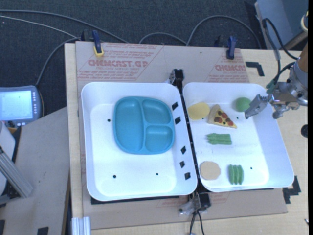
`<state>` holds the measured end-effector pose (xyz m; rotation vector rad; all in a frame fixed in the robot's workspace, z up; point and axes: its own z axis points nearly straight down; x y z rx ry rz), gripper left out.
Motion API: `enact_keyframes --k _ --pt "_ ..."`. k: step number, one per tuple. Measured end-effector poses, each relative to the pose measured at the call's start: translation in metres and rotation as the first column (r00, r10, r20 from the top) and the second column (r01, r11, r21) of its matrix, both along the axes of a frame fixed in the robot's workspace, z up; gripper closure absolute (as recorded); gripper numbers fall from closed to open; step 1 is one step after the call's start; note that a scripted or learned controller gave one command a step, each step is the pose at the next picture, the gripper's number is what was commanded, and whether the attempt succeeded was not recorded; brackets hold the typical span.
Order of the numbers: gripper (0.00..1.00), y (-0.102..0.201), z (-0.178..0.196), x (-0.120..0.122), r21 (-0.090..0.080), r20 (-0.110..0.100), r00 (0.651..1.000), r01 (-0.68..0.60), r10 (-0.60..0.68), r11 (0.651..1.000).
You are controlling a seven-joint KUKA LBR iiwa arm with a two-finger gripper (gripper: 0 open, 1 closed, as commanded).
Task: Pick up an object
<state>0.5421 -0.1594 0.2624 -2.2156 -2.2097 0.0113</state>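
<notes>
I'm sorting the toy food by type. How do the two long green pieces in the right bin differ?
The upper green piece lies crosswise in the middle of the right bin, while the lower green piece lies lengthwise near the front edge. The upper one looks darker with a bumpy outline; the lower one is brighter, with smooth ridges side by side. The lower one sits beside a tan round disc. Both are green, elongated and lie flat, untouched.

Divided tray (144, 125) in left bin (98, 175); pizza slice (221, 117), ball (242, 104) in right bin (274, 151)
</notes>
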Motion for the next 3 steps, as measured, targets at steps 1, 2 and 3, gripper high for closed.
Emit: enact_keyframes --k 1,2,3 --pt "0.00 0.000 0.006 0.002 -0.003 0.012 1.000 -0.003 0.003 1.000" --pt "0.00 -0.007 -0.039 0.002 -0.001 0.008 1.000 -0.001 0.001 1.000" --pt "0.00 0.003 -0.088 -0.002 0.000 0.006 1.000 -0.003 0.003 1.000"
